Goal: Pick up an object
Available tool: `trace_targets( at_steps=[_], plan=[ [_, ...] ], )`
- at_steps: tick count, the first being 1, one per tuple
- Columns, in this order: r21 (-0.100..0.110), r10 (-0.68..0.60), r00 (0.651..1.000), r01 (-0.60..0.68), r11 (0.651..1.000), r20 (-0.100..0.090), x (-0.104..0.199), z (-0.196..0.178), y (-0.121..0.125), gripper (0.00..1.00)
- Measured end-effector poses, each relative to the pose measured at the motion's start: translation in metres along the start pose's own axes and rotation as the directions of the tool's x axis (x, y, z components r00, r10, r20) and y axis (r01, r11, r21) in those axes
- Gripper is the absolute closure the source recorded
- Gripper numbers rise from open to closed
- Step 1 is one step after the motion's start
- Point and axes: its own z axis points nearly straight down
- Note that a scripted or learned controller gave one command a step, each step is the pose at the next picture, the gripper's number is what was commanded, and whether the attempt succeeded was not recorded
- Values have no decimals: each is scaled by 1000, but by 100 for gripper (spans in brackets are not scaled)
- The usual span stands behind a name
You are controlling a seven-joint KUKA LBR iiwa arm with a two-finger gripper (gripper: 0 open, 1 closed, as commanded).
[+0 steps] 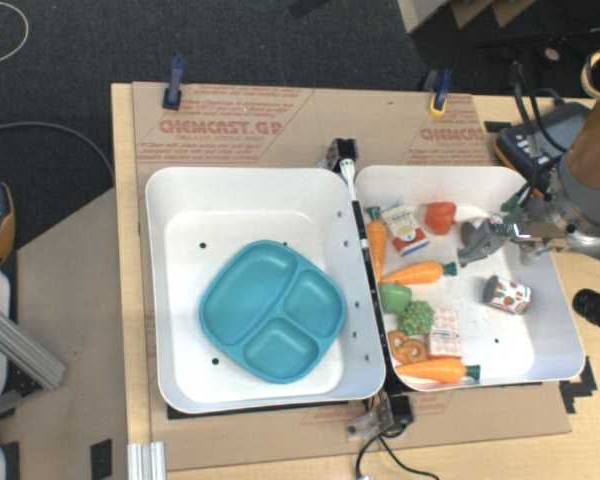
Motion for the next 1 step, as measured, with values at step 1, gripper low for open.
trace_targets(
  at_steps=[1],
  plan=[
    [-17,-6,1000,6,1000,0,44,-129,-15,0]
  ],
)
